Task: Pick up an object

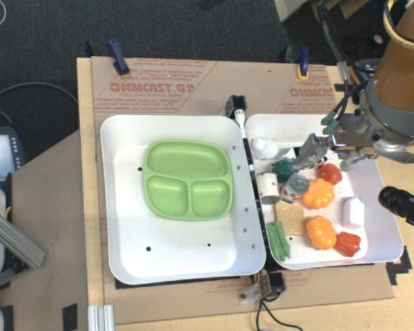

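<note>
My gripper (309,154) hangs low over the upper middle of the right bin (383,250). Just below it lie a dark green piece (284,168) and a small grey cup (298,183); whether it touches either I cannot tell. A red tomato (330,174) sits to its right and a white lump (264,146) to its left. Further down are two orange peppers (319,195) (321,232), a red pepper (348,243), a white block (352,212), a tan cracker (289,218), a green bean pod (277,241) and a small can (268,187).
The left bin (121,185) holds a green three-part plate (188,179). The arm's grey body and orange band (400,67) loom over the right bin's upper right corner. A black cylinder (402,204) juts in at the right edge. Clamps (117,55) (303,64) grip the board's far edge.
</note>
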`<state>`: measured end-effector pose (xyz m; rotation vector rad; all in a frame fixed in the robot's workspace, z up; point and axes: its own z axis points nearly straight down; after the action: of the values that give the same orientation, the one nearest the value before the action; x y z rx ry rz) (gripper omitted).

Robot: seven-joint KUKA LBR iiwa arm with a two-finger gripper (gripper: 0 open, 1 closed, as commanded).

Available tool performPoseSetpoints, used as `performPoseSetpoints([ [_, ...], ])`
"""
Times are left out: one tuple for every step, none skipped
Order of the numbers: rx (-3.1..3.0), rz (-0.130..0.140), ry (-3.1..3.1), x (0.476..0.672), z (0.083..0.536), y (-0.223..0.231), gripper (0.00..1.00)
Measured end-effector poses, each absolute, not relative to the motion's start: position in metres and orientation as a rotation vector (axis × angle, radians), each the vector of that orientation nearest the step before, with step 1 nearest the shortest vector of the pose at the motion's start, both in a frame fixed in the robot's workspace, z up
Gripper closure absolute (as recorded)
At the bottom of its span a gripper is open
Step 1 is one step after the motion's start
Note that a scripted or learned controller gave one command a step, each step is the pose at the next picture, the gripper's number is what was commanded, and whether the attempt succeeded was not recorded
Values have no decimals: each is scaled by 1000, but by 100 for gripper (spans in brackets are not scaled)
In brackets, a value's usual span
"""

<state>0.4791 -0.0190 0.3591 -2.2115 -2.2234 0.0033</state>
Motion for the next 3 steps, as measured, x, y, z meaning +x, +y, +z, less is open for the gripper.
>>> performPoseSetpoints([
  [-2208, 3, -2227, 479, 343, 53, 0],
  [-2220, 0, -2222, 480, 354, 49, 100],
  [-2222, -3, -2223, 481, 364, 49, 100],
])
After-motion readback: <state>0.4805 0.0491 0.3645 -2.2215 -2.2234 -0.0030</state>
